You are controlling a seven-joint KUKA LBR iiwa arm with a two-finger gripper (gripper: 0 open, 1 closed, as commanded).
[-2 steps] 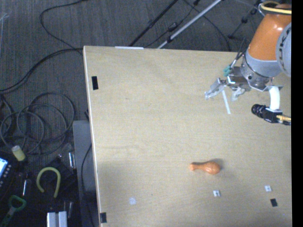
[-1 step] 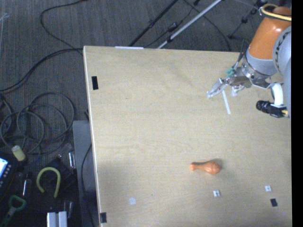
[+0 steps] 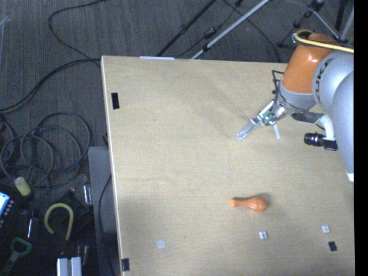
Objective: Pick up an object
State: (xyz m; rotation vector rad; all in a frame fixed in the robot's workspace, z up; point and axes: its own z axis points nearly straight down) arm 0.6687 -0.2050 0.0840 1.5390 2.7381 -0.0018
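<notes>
The arm [image 3: 330, 82] runs off the right edge, so its base is cut off. The counter [image 3: 172, 154] is cropped at the bottom and right edges. The claw [image 3: 259, 124] is too small and blurred to read its fingers.

A single small orange object [image 3: 250, 203] lies on its side on a pale, wood-coloured surface, in the lower right part of the camera view. Its shape resembles a tiny gourd or a bowling pin (its exact identity is hard to make out): a rounded, bulbous end points right, and a slim tapering neck points left, ending in a slightly flared tip. It lies almost level across the picture, with the bulb end a touch lower. Its colour is even and matte, and a faint shadow sits beneath it.
</notes>
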